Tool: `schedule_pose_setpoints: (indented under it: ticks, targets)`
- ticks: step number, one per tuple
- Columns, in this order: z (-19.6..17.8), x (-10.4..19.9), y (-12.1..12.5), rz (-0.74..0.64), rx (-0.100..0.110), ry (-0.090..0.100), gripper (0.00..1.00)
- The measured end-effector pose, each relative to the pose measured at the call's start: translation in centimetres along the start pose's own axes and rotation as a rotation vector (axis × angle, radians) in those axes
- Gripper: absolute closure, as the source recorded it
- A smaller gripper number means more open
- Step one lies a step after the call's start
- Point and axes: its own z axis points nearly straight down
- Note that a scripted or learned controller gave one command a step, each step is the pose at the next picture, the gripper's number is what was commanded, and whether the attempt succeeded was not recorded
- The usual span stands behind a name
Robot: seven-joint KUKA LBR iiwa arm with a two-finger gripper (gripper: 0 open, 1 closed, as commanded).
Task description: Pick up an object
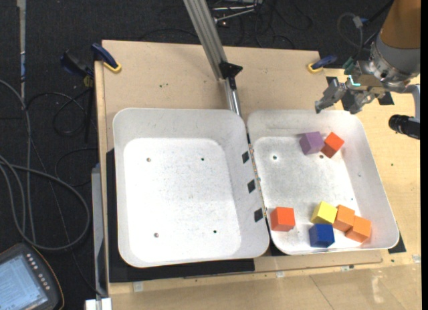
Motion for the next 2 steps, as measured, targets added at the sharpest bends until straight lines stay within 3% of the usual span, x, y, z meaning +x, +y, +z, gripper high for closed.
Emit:
schedule_pose_setpoints:
  ticks: [1,2]
  targets:
    - [-0.2,0.0,0.0,-0.001,-0.002,-0.001,0.00]
    - [4.6,-0.1,0.9,-0.002,-0.001,-0.001,0.00]
